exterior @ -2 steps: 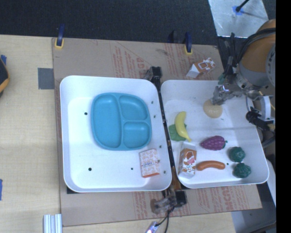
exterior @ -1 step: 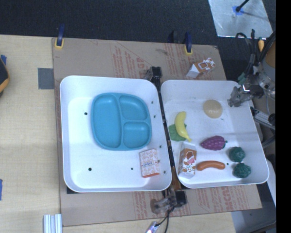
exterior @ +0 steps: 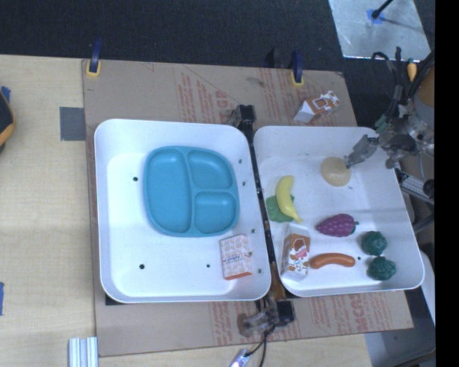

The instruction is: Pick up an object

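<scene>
Tool [exterior: 361,153] at the frame's right, just beside the beige ball [exterior: 336,172] (upper right bin [exterior: 413,239]). Fingers open or closed? Can't tell.

Two white bins side by side. Left bin [exterior: 115,205]: blue divided plate [exterior: 190,191] plus a small carton [exterior: 236,256] near the front edge. Right bin [exterior: 402,228]: banana [exterior: 285,197], purple grapes [exterior: 336,224], sausage [exterior: 332,261], brown carton [exterior: 295,254], two dark green pieces [exterior: 377,255], pale round thing [exterior: 336,172]. Gripper [exterior: 375,150] just beside that round thing, not obviously holding it.
</scene>
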Robot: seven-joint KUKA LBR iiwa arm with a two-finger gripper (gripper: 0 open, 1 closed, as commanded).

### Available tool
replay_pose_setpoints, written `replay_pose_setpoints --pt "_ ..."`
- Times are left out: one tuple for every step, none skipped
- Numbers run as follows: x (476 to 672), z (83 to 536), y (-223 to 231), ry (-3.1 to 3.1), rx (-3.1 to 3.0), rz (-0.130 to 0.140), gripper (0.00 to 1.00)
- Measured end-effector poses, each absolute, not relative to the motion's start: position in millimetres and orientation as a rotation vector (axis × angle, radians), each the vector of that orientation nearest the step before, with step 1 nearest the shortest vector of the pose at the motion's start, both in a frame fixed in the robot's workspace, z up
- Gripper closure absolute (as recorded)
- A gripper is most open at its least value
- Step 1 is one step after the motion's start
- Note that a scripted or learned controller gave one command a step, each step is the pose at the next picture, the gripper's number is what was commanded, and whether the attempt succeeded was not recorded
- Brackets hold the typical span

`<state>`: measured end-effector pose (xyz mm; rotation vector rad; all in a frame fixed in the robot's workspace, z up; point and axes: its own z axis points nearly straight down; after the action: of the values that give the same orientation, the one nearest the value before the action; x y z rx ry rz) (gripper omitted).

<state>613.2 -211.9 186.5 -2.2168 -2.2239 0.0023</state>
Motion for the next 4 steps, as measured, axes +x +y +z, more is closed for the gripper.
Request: replay_pose_setpoints --pt "655.9 107.4 -211.0 -2.227 -2.213 0.005 0.0" --pt "657.2 96.1 -173.6 -2.23 -2.215 0.002 0.0" --pt "659.0 109.6 -175.4 -2.236 -2.216 0.001 1.0" --pt "628.5 155.4 -212.7 -2.225 -2.219 0.002 1.0"
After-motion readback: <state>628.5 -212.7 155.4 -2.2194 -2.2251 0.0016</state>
